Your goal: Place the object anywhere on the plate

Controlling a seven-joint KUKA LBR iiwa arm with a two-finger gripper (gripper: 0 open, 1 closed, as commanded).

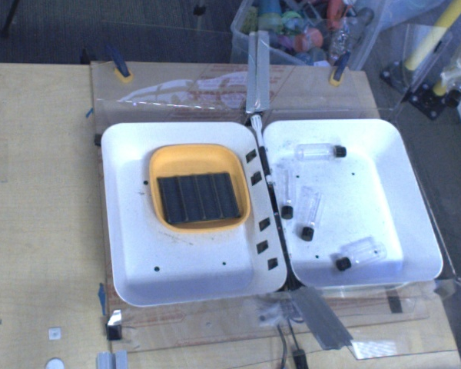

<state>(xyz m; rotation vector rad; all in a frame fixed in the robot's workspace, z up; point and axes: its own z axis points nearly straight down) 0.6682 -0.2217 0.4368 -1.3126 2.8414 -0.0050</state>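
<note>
A yellow plate (pixel 163 165) sits in the left white bin (pixel 131 237), toward its upper middle. A dark ribbed rectangular block (pixel 198 197) lies flat on the plate, covering most of its lower half. In the right white bin (pixel 399 206) lie several clear plastic vials with black caps: one near the top (pixel 317 152), one at the left by the divider (pixel 284 194), one in the middle (pixel 309 212), and one near the bottom (pixel 358 252).
A row of black clips (pixel 260 198) runs along the divider between the bins. A clear tub of colourful items (pixel 311 10) stands behind the bench. Wooden table surface (pixel 38 206) extends to the left. A grey metal strip (pixel 320 319) lies below the bins.
</note>
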